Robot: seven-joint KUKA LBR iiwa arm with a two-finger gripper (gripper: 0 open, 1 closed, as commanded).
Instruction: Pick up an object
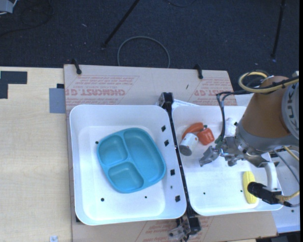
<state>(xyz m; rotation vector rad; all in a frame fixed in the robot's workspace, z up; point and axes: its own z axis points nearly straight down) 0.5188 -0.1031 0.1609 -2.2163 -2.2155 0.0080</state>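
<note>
Approach step: grey metal two-finger gripper (210, 158) low in right white bin (212, 205), jaws apart, nothing held. Orange-and-white plastic bottle (194, 136) just beside; next move needs closing around it.

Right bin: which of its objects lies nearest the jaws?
The orange-and-white object, just left of the gripper. The yellow object lies farther off, at the bin's lower right.

The arm (266, 116) reaches in from the right, claw (210, 157) lowered.
</note>
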